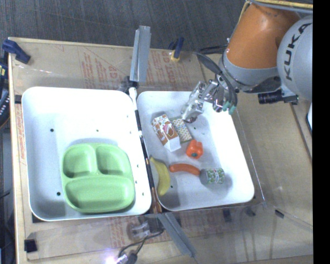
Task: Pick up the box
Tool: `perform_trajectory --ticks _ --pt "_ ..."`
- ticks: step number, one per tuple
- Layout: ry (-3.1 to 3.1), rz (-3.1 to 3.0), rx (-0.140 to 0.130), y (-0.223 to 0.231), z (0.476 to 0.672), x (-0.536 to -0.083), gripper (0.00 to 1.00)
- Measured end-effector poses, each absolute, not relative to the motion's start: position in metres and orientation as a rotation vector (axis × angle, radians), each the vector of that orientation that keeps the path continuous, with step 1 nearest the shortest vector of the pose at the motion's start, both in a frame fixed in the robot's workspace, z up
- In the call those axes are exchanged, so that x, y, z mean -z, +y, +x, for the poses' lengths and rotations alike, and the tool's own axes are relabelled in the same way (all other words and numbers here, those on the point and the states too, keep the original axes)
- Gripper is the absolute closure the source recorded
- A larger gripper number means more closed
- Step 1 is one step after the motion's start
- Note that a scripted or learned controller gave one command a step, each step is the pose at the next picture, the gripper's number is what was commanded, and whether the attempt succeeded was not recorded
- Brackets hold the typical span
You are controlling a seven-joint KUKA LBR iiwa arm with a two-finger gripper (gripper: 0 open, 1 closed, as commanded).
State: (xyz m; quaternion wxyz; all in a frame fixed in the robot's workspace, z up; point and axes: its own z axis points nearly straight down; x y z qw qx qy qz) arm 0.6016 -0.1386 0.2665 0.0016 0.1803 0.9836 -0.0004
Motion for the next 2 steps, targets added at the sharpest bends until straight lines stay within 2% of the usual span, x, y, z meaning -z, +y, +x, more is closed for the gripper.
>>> perform_trajectory --ticks 1,2 --pt "3.14 0.099 0.001 -0.172 0.563 -0.285 1.0" --pt "3.114 -0.395 0.002 -0.111 0.571 -0.293 1.0"
